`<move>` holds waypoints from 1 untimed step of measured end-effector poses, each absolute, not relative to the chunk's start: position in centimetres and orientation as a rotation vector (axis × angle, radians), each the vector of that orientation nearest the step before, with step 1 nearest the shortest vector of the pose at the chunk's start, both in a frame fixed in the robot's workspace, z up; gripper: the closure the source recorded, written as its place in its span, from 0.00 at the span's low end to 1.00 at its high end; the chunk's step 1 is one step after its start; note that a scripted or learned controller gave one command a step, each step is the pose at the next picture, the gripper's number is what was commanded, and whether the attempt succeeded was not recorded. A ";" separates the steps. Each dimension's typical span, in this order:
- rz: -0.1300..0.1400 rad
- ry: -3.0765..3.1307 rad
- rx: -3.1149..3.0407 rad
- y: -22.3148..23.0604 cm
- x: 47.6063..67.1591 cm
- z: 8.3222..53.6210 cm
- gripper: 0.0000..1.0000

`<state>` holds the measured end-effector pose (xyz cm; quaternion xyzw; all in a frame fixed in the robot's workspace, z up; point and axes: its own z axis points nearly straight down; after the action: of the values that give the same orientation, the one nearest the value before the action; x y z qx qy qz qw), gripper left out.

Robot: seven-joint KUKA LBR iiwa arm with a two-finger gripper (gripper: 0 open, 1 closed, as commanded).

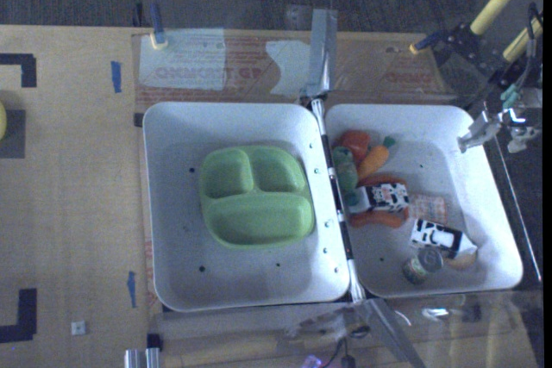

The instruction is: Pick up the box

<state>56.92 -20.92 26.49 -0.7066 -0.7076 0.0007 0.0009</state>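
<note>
I'm watching the gripper [485,127] hovering at the right bin's [470,185] 2 o'clock rim, claw state I can't tell, while the black-and-white box [435,234] is lying at 5 o'clock, probably reachable since the clutter is sitting mostly leftward.

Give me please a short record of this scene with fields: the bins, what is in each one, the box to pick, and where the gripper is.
left bin: holds a green divided tray, lying flat near the middle
right bin: holds a cluster of small toys along its left wall, a black-and-white box, a small can
box position: lower right part of the right bin, tilted, the can just below it to the left
gripper: above the right bin's upper right corner, apart from the box
gripper load: nothing seen in it
task status: box not yet picked
</note>
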 end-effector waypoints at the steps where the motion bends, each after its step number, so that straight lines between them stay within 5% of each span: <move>1: -0.007 -2.063 -2.377 -19.8 53.7 10.3 0.00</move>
<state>53.73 -19.80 10.27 -0.7552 -0.6555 -0.0022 -0.0028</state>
